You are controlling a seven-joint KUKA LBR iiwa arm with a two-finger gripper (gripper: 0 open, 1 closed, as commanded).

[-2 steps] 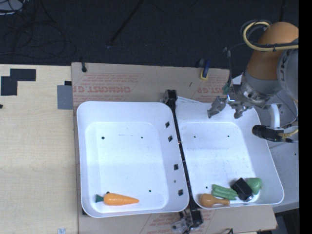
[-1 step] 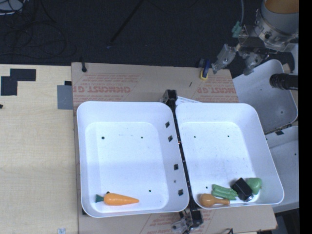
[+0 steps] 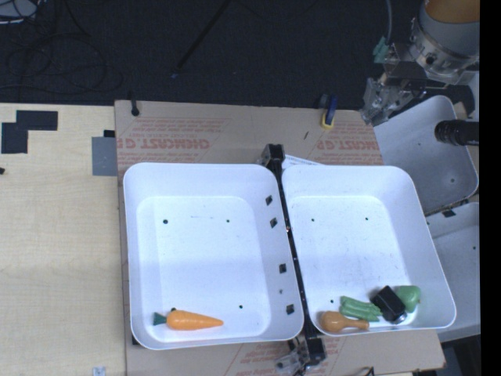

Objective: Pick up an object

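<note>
Two bins give me candidates, and the easiest is the orange carrot (image 3: 194,319) lying alone on its side at the near edge of the left bin (image 3: 141,210), green stub to the left, tip pointing right. It looks like a moulded plastic toy: my guess is light, stiff and rather slick, so it may roll or squirt out of a pinch. I would take it across its thick middle, fingers set square to its length, since the tapered tip offers little to hold.

Over in the right bin (image 3: 415,202), the near right corner holds a tight cluster: a tan pear-shaped piece (image 3: 341,323), a green bean-like piece (image 3: 360,309) touching it, a black block (image 3: 389,303) and a green rounded piece (image 3: 408,295) pressed against the block. Those crowd one another and the bin wall, so I judge them harder to take cleanly.

My gripper (image 3: 383,100) hangs at the far right, above the bench beyond the right bin's far corner and well apart from every object. From this slanted view I cannot tell how it is set, and nothing shows in its grasp.
</note>
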